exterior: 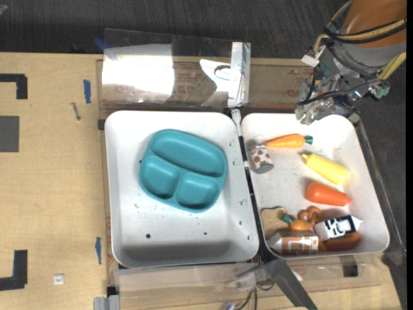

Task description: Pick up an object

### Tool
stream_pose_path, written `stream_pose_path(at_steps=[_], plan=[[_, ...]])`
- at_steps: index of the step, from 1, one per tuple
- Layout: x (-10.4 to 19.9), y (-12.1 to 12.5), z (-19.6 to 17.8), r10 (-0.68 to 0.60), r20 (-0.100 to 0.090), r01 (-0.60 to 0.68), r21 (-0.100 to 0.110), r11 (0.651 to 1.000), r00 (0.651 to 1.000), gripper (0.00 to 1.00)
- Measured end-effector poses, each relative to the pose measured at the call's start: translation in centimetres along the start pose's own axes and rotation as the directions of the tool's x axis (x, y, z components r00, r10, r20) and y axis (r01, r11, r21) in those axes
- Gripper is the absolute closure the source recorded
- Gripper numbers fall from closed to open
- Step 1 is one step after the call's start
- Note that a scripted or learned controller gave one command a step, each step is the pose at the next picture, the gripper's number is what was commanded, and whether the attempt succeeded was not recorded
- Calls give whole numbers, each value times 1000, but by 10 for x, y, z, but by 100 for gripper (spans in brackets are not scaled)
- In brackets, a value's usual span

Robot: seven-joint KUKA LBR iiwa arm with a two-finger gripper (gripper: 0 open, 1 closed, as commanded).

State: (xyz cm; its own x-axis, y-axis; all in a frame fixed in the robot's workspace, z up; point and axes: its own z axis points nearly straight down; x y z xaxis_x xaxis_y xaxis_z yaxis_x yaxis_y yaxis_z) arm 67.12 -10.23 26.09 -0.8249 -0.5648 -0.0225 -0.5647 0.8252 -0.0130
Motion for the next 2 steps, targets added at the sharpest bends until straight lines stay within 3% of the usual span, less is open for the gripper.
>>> stream_pose_path(at_steps=[1,2], plan=[[-7,17,13,-12,-16,12,-12,1000,1000,100],[-10,16,-1,-11,-4,11,-5,1000,1000,100]])
